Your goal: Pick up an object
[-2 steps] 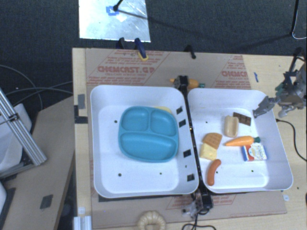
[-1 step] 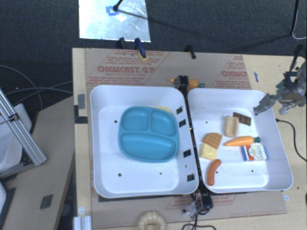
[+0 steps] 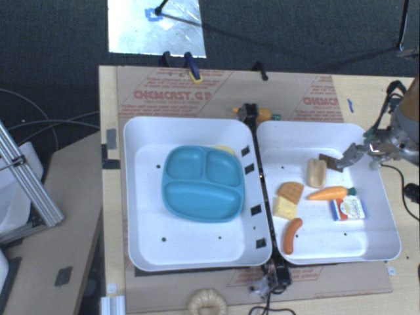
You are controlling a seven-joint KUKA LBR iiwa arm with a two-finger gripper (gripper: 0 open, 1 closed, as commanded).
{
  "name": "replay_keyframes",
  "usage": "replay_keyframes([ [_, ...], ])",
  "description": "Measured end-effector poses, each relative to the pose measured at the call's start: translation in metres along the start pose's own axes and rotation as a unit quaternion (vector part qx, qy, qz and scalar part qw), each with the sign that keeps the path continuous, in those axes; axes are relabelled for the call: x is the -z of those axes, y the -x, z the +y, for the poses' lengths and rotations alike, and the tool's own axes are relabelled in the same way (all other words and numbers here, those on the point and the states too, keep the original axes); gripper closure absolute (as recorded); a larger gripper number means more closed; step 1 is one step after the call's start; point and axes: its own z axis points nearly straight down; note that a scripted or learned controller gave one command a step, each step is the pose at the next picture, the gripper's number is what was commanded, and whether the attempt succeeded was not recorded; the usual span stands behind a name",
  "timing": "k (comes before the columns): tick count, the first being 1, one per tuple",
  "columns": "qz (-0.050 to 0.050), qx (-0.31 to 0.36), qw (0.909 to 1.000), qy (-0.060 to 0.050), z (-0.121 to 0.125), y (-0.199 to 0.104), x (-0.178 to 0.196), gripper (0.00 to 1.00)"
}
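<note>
The right bin [image 3: 374, 241] holds a tan bread roll [image 3: 316, 172], an orange carrot [image 3: 327, 193], a brown cracker [image 3: 291, 190], a yellow cheese wedge [image 3: 284, 208], a red sausage [image 3: 292, 235] and a small red and white carton [image 3: 348, 209]. My gripper [image 3: 338, 159] reaches in from the right and hangs low over the bin's far right part. It sits just beyond and to the right of the bread roll, with nothing visibly held.
The left bin [image 3: 141, 241] carries a blue divided plate [image 3: 203, 182], with a yellow item [image 3: 225, 149] peeking out behind it. A black divider [image 3: 257, 176] runs between the bins. A foil sheet [image 3: 156, 17] lies on the floor beyond the bench.
</note>
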Motion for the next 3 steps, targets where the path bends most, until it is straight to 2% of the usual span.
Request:
replay_keyframes([
  [1, 0.0, 0.0, 1.0, 0.0, 0.001, -0.005, -0.062, 0.0],
  [2, -0.001, -0.001, 1.0, 0.004, 0.004, -0.004, -0.11, 0.0],
  [3, -0.001, 0.0, 1.0, 0.009, 0.007, -0.004, -0.095, 1.0],
])
